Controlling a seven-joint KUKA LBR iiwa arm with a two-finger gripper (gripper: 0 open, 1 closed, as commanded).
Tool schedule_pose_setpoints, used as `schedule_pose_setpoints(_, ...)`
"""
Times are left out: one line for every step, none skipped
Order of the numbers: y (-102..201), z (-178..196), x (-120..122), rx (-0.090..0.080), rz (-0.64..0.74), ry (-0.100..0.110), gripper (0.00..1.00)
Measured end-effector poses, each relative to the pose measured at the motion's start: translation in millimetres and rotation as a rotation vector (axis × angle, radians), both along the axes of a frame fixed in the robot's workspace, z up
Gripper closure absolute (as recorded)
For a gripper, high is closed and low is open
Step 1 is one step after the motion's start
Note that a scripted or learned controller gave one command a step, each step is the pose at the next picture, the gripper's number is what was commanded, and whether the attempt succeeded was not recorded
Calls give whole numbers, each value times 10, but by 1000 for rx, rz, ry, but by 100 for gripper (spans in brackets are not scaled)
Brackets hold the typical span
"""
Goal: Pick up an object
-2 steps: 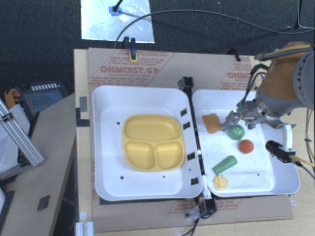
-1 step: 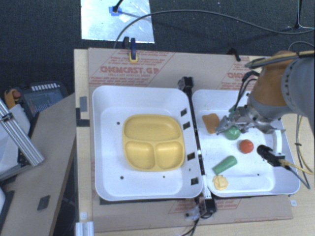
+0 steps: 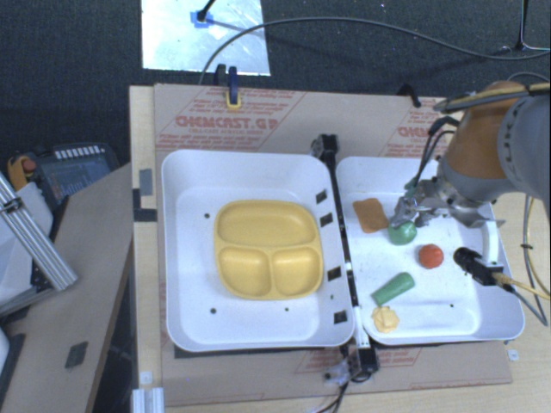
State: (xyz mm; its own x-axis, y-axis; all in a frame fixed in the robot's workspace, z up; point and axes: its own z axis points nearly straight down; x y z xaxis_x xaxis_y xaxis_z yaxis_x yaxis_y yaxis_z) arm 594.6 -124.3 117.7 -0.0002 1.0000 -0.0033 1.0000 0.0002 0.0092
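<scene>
the round green object (image 3: pixel 402 231) lies in the right bin (image 3: pixel 499 321), right at the tips of the gripper (image 3: pixel 407 219); it sits toward the lower left of the fingers, touching or nearly so, and whether it is actually between them cannot be told from this slant; nor can i tell whether the fingers are spread or closed; being round, it has no long axis to line up with, so the coming move seems to turn only on whether the tips straddle it; just up and left of the green object, almost touching it, lies a flat orange-brown piece (image 3: pixel 371 215); down and right of it, a little apart, a red ball (image 3: pixel 430 255); below it a green cylinder (image 3: pixel 393 287), its long axis running from lower left to upper right; further below, a small yellow object (image 3: pixel 385 319); well to its left, in the left bin (image 3: pixel 185 317), a yellow divided tray (image 3: pixel 265 248).
</scene>
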Motion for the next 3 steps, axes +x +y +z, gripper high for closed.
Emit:
schedule_pose_setpoints(5,617,-57,2,3,3,100)
schedule_pose_setpoints(40,1063,-79,2,4,4,100)
schedule_pose_setpoints(-59,1652,-78,1,4,1,100)
